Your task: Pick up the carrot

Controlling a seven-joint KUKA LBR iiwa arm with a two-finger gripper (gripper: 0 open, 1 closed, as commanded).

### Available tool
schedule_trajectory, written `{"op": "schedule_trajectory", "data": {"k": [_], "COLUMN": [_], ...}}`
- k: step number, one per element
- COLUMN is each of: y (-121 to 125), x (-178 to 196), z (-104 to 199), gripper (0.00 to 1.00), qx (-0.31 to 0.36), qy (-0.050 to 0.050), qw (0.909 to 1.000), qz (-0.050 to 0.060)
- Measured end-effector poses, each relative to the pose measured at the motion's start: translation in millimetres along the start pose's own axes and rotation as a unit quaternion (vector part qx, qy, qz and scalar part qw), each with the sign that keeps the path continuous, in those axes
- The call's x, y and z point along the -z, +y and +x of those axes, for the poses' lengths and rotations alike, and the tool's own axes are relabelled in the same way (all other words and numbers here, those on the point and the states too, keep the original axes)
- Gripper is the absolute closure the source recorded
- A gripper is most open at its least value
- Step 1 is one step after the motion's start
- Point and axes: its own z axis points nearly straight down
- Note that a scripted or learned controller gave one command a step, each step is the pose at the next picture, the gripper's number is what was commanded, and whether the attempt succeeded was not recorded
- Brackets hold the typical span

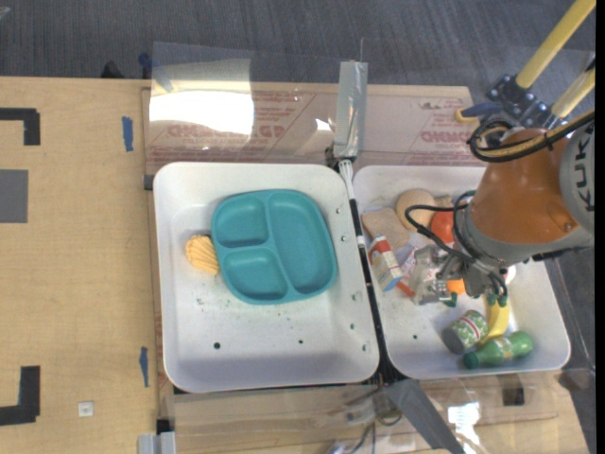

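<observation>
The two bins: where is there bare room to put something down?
Left bin: bare floor in front of the teal plate and along its far rim. Right bin: crowded under the gripper with packets and bottles; a small bare patch at its near-left corner.

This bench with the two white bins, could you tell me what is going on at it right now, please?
A grey robot arm with an orange band reaches in from the right over the right bin, its gripper down among a clutter of small items. An orange thing there may be the carrot; whether it is gripped cannot be told. A green bottle and a small can lie near the front. The left bin holds a teal divided plate with a yellow shell-shaped piece beside it.
</observation>
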Motion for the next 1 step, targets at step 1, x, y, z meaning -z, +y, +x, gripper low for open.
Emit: {"op": "schedule_trajectory", "data": {"k": [1], "y": [67.7], "x": [85.8], "z": [9.9], "gripper": [1.0], "qx": [0.037], "qy": [0.005], "qw": [0.9993], "qz": [-0.003]}}
